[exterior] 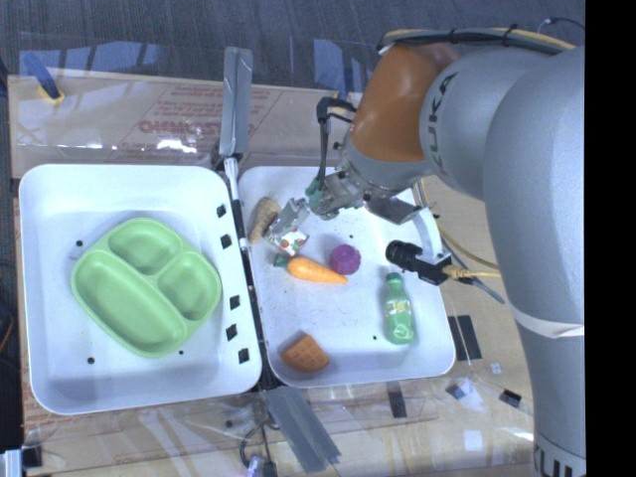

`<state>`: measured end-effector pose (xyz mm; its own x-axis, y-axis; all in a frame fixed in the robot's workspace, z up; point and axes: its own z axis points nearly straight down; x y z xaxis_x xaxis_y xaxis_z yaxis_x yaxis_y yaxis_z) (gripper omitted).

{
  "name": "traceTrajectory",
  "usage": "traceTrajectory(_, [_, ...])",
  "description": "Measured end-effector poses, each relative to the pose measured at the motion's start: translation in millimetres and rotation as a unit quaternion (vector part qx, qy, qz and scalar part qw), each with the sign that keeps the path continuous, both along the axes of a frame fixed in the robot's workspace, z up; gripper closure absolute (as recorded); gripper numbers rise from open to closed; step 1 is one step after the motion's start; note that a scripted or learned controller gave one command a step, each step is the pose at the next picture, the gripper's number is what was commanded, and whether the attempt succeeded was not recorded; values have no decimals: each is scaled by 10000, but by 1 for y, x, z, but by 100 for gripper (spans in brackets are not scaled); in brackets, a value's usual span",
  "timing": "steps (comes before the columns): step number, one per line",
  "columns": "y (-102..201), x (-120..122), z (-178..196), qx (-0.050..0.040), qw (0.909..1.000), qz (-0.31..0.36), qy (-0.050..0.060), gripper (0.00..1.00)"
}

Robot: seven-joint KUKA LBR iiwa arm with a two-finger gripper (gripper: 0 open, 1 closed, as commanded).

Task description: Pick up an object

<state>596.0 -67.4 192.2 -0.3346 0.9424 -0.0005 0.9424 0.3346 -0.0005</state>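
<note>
In the right bin (417, 361) lie a carrot (316, 271), a purple ball-like item (345, 259), a green bottle (397, 308), an orange-brown wedge (304, 354) and a beige lump (263, 217) by the left wall. My gripper (291, 225) reaches down into the bin's upper left part, just right of the beige lump and above the carrot's leafy end. A small white piece with red and green marks (290, 239) sits right at its tip; whether it is gripped is unclear.
The left bin (60, 386) holds a green divided plate (146, 284). A grey divider rail (236, 107) runs between the bins. The arm's orange band (397, 107) and grey body overhang the right bin's upper right side.
</note>
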Motion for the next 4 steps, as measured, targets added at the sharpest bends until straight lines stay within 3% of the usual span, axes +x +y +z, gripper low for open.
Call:
traceTrajectory(1, [-29, 9, -101, 0, 10000, 26, 10, 0])
traceTrajectory(2, [-29, 9, -91, -3, 10000, 46, 17, 100])
traceTrajectory(3, [10, 56, 0, 3, 9860, -1668, 4, 100])
traceTrajectory(4, [35, 1, -1, 0, 9722, -2341, 27, 100])
